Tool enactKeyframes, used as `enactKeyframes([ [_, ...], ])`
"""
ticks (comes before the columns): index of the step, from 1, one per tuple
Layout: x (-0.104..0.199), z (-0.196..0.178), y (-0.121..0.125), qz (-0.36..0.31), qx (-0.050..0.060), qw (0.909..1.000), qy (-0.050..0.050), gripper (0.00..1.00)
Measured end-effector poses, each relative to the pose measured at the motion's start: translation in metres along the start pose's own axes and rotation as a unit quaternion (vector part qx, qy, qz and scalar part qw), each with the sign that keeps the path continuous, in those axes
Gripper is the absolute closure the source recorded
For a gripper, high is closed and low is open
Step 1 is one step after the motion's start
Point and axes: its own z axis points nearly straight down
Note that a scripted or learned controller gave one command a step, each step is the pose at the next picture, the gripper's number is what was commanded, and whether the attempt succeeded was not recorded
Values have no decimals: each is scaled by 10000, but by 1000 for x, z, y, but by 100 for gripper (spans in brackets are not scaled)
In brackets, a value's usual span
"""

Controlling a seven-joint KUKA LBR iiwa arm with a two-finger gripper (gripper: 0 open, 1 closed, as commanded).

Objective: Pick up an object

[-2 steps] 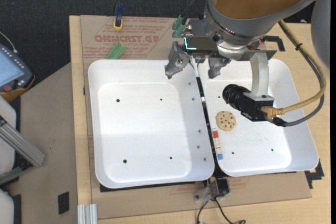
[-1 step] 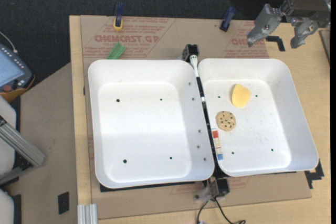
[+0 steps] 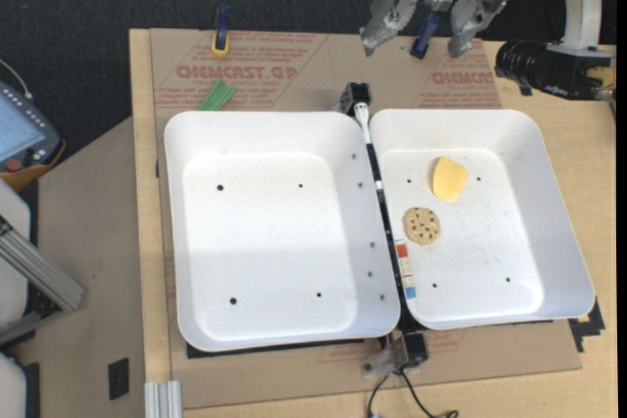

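In the right bin [image 3: 549, 210] lie a pale yellow rounded piece [image 3: 450, 178] and, just below and left of it, a round chocolate-chip cookie [image 3: 421, 225]. My gripper [image 3: 419, 26] hangs high above the bench's far edge, beyond the back rim of the right bin. Its two grey fingers [image 3: 380, 23] are spread wide apart, open, with nothing held between them. A blue clamp [image 3: 423, 40] on the board shows in the gap behind the fingers.
The left bin [image 3: 196, 210] sits beside the right one, with a black strip [image 3: 372, 173] along the seam. A green piece [image 3: 217, 95] and a blue-and-yellow clamp [image 3: 221, 32] rest on the cardboard at the back left.
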Motion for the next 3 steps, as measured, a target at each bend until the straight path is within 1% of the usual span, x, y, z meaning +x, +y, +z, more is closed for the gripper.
enactKeyframes([
  [1, 71, 1, 65, 5, -5, 10000, 5, 0],
  [2, 109, 1, 127, 18, -10, 10000, 3, 0],
  [3, 107, -11, 125, 28, -14, 10000, 0, 100],
])
